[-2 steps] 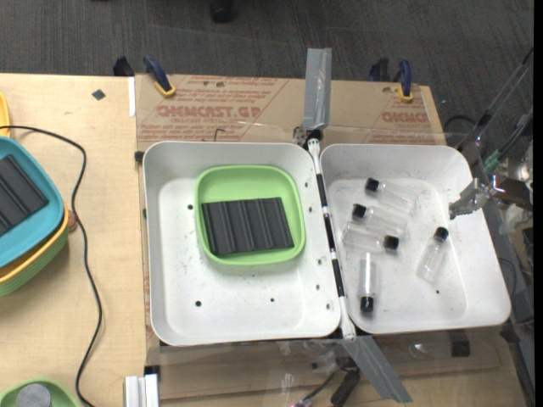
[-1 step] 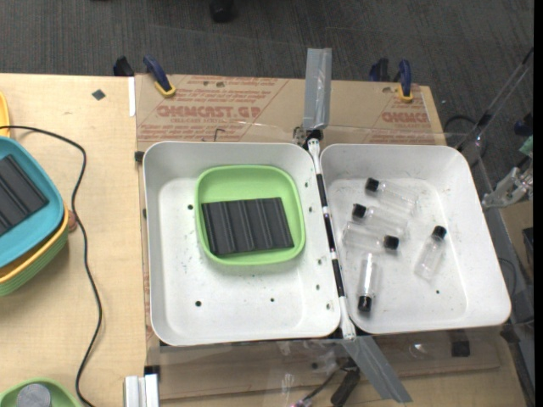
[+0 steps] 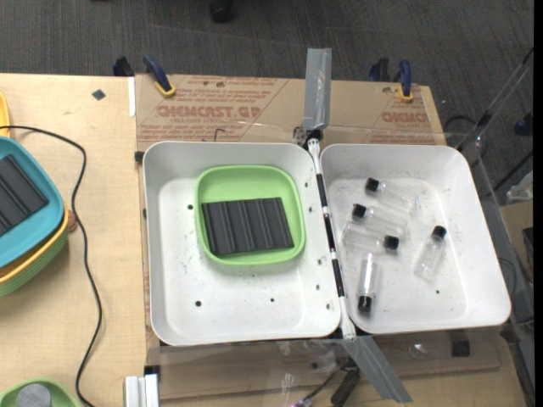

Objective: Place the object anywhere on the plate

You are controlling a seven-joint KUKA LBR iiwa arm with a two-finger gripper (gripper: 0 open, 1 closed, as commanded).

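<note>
I see a green plate [image 3: 250, 219] in the left bin [image 3: 170, 303], clear vials [image 3: 386, 219] in the right bin [image 3: 475, 303]. Both sit on cardboard [image 3: 221, 104] atop a wooden bench [image 3: 68, 100], with dark carpet [image 3: 254, 24] beyond.

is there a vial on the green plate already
No, the green plate carries only a dark ribbed insert, and the clear vials all lie in the right bin.

You've got two white bins: left bin [image 3: 170, 253], right bin [image 3: 475, 253]. Plate [image 3: 248, 185] is light green with a dark grey ribbed insert [image 3: 248, 225]. Vials [image 3: 386, 219] are clear with black caps. Tabletop [image 3: 59, 312] is pale wood tone. Cardboard [image 3: 254, 104] is brown with red print. Clamps [image 3: 158, 73] are blue with yellow tips. Your black cable [image 3: 89, 253] crosses the wood. Teal tray [image 3: 25, 202] sits over yellow at left. Floor [image 3: 271, 24] is dark grey carpet.
</note>
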